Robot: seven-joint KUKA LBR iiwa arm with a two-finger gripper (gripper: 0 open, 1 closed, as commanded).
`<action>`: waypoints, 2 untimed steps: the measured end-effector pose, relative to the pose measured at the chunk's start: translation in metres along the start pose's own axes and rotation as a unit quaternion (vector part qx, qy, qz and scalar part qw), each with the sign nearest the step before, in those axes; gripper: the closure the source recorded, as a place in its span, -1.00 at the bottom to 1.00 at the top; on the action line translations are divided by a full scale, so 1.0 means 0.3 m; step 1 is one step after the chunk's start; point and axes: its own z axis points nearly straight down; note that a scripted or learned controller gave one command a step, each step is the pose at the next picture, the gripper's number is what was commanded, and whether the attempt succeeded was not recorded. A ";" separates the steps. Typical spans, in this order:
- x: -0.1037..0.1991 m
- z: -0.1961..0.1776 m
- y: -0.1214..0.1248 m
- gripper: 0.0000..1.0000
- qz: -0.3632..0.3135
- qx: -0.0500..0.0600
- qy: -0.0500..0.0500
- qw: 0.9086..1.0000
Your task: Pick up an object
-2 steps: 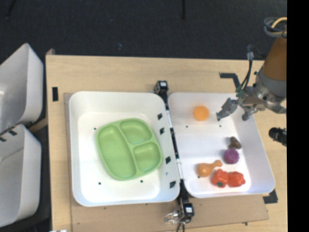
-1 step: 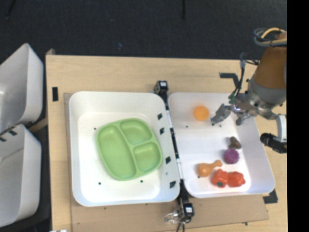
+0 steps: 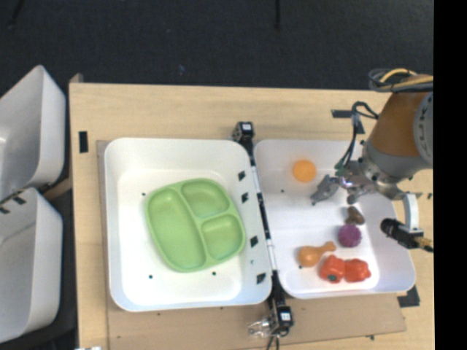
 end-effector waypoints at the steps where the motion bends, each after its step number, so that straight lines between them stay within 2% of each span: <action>1: -0.004 -0.047 0.005 1.00 0.002 -0.003 -0.001 1.000; 2: -0.042 -0.234 0.009 1.00 0.001 -0.005 -0.001 1.000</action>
